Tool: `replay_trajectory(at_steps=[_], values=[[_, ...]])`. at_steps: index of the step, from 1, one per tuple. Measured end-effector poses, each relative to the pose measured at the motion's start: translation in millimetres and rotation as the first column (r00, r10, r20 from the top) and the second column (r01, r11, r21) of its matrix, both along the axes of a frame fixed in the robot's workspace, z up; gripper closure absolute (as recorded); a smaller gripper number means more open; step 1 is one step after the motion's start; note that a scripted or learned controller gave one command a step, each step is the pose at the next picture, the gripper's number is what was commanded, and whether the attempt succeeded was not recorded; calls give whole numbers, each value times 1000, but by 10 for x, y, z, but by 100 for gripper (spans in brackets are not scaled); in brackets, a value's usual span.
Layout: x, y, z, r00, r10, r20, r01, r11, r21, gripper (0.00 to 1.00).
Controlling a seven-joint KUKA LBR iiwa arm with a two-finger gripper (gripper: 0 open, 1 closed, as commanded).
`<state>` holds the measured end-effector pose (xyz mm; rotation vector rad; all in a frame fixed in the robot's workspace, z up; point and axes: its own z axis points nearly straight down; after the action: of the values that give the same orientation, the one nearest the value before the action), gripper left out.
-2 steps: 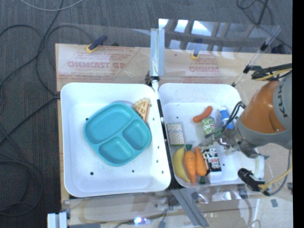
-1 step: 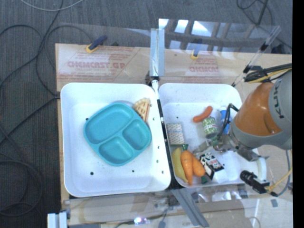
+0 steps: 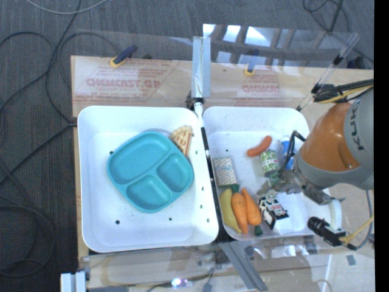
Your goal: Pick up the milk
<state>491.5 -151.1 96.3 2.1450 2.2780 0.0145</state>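
Observation:
The milk (image 3: 273, 211) is a small carton with black and white cow patches. It lies near the front edge of the right bin (image 3: 243, 117), just right of two carrots (image 3: 246, 208). My gripper (image 3: 278, 184) hangs under the grey arm and its orange band (image 3: 328, 145). It sits just above and behind the carton, close to its top end. The arm hides the bin's right side, and I cannot make out any contact with the carton.
The right bin also holds a red sausage (image 3: 260, 145), a green can (image 3: 268, 162), a blue item (image 3: 285, 147), a patterned packet (image 3: 224, 171) and a banana (image 3: 227, 205). The left bin (image 3: 97, 224) holds a teal divided plate (image 3: 151, 170) and a waffle wedge (image 3: 182, 139).

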Motion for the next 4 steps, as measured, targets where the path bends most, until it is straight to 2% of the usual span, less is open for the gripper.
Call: replay_trajectory(at_steps=[1, 2, 3, 4], values=[[-2, 1, -2, 1000, 0, -1, 0, 1000, 0, 0], [-30, -156, -77, 994, 105, -7, -105, 994, 2, 0], [-27, -368, -76, 841, 540, -7, -540, 841, -4, 0], [-63, -628, 61, 999, 48, -21, -48, 999, 13, 0]])
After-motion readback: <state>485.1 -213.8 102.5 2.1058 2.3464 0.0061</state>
